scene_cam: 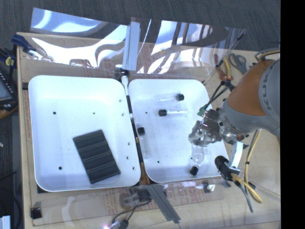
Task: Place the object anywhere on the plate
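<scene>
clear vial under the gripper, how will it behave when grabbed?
The clear vial looks smooth and glossy, so probably slippery. It lies on its side and is round, so a nudge would likely roll it. Being see-through, it seems light, perhaps fragile.

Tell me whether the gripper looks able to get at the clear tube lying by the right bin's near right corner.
Probably yes. The gripper hangs just above the clear tube with its black cap, and nothing lies between them; the other tubes sit farther off in the right bin.
</scene>
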Controlling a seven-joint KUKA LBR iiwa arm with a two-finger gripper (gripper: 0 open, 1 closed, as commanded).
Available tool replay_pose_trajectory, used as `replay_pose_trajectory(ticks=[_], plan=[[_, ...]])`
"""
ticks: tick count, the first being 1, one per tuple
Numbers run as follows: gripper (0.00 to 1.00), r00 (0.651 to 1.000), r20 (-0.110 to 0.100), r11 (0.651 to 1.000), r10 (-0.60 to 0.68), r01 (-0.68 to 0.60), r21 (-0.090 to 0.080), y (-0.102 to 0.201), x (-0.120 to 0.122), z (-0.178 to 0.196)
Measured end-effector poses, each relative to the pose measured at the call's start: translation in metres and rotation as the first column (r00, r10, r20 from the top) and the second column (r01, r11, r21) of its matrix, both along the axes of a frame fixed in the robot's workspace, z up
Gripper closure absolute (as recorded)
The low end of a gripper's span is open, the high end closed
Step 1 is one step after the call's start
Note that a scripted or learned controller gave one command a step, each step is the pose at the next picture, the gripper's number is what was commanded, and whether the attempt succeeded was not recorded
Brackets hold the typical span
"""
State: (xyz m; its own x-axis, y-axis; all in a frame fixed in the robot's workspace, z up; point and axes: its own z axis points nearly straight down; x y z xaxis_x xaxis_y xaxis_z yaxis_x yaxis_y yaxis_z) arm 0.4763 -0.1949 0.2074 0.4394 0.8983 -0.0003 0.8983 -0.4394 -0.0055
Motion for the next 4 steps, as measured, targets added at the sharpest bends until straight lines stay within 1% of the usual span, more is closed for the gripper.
replay_pose_trajectory(ticks=[1, 2, 3, 4], plan=[[1.0, 0.996, -0.001, 0.996, -0.092, 0.092, 0.0, 0.087, 0.0, -0.054], [1.0, 0.999, 0.0, 0.999, -0.032, 0.032, 0.0, 0.129, 0.104, -0.016], [1.0, 0.8, -0.001, 0.8, -0.6, 0.6, -0.004, 0.238, 0.113, -0.017], [1.0, 0.834, -0.005, 0.834, -0.552, 0.552, -0.004, 0.157, 0.117, -0.017]])
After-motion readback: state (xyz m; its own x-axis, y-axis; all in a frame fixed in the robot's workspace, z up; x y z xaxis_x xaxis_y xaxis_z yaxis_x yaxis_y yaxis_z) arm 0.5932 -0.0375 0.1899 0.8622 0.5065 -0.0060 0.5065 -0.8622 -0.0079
